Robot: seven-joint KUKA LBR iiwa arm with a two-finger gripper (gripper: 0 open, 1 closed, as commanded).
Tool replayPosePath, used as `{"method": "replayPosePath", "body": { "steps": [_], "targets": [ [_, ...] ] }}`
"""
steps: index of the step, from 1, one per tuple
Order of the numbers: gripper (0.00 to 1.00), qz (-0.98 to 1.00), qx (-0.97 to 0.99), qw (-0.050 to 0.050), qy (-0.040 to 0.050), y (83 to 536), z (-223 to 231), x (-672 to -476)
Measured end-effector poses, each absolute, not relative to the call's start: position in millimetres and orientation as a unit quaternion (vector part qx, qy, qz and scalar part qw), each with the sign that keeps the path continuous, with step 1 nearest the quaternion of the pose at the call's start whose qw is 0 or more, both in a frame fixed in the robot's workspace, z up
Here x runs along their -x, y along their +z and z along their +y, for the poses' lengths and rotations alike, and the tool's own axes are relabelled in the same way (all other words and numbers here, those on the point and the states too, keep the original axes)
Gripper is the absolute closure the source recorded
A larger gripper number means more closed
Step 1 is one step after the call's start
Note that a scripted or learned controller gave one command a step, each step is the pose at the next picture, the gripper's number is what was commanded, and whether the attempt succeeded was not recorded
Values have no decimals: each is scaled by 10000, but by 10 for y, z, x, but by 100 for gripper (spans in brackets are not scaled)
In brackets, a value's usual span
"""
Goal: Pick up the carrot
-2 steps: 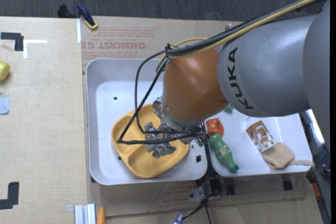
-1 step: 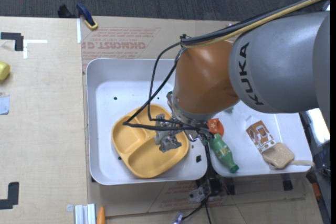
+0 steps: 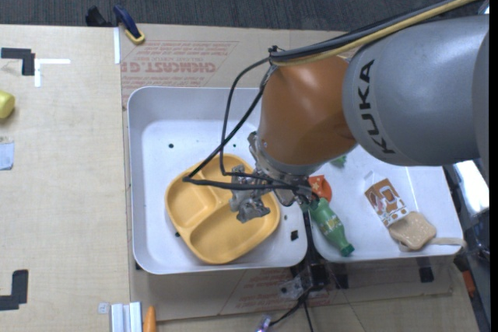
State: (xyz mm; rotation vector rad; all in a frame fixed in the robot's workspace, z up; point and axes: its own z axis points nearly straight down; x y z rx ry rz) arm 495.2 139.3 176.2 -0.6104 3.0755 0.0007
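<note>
The KUKA arm's gripper [image 3: 250,206] hangs over the yellow divided plate [image 3: 206,233] in the left bin [image 3: 148,167]; how wide its claw stands cannot be told from here. The likeliest carrot [image 3: 320,186], an orange-red piece half hidden by the wrist, lies in the right bin [image 3: 436,190], touching a green bottle [image 3: 331,225]. A clean pick probably means shifting right and straddling it clear of the bottle.

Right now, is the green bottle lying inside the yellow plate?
No, the green bottle lies in the right bin, outside the yellow plate.
</note>
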Motion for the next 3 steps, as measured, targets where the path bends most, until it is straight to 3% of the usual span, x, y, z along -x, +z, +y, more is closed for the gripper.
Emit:
{"method": "replayPosePath", "body": {
  "steps": [2, 3],
  "targets": [
    [100, 9806, 1958, 67, 5, 1945, 1402, -4981],
    [100, 9976, 695, -3, -3, 1748, 1388, -4953]
  ]
}}
